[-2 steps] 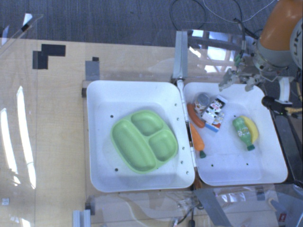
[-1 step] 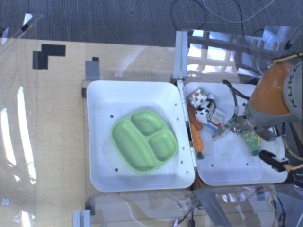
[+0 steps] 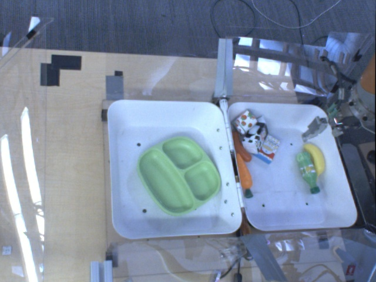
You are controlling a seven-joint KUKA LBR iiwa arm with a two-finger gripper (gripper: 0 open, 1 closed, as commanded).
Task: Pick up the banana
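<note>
The yellow banana lies in the right bin, near its right wall. A green bottle lies against the banana's left side. My gripper hangs over the bin's far right corner, just above and behind the banana and not touching it. Nothing shows in its grasp.
Along the right bin's left wall lie an orange carrot, a spotted toy, a black-and-white toy and a small card. A green divided plate sits in the left bin. Cables and a metal frame stand behind the bins.
</note>
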